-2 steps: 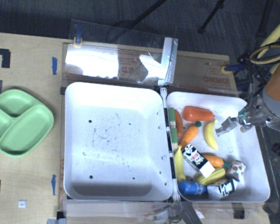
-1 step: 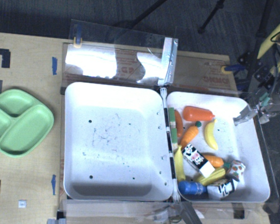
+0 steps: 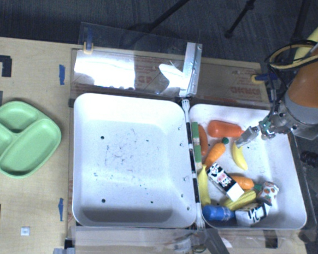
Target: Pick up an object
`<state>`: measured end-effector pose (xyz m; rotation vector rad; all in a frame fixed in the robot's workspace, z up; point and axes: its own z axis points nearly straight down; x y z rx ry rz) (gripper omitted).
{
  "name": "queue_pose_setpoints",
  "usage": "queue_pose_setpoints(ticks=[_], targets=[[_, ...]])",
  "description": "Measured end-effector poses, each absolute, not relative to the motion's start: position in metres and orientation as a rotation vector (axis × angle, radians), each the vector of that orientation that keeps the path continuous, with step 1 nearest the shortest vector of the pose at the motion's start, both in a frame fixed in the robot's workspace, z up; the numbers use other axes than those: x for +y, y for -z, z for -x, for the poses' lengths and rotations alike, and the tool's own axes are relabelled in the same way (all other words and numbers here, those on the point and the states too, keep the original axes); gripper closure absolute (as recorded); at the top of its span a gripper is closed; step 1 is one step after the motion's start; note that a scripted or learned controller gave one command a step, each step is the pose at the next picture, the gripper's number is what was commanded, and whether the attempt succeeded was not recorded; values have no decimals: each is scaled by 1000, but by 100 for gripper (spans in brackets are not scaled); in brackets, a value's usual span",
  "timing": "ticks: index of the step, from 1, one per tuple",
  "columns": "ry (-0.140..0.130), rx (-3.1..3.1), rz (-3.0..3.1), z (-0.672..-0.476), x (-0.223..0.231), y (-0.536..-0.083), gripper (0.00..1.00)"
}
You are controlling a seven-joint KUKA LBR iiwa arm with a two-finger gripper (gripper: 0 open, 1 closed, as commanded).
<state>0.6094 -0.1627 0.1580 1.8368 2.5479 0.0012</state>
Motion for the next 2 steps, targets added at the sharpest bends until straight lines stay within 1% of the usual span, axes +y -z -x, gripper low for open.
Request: queue_pose_setpoints(ticks=[1,2], targets=[[-3,2659,-1665,-620,-170,-86,0],[-2,2732,-1539,-632,-179,-129,0]])
